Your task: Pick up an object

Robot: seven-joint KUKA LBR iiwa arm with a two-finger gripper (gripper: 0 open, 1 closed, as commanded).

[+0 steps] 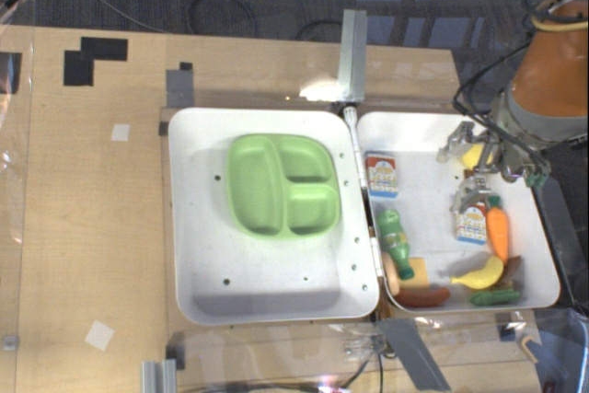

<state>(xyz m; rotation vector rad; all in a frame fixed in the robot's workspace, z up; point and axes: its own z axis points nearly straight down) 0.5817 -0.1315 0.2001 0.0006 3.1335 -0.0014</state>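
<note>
My gripper (467, 168) hangs over the far right part of the right bin (423, 152), its two metal fingers (456, 144) spread open. A small yellow piece (472, 156) shows between them; I cannot tell whether it touches either finger. Just below the nearer finger lie a small white carton (472, 225) and an orange carrot (498, 233). A second carton (382, 175) lies at the bin's left side, with a green bottle (394, 237) below it. Along the near wall sit a banana (480, 273), a brown sausage (421, 296) and a green cucumber (495, 296).
The left bin (198, 271) holds a green divided plate (281, 184). A metal post (353, 51) stands behind the wall shared by the two bins. Black cables (479, 78) trail beside the arm's orange band (557, 60) at the right.
</note>
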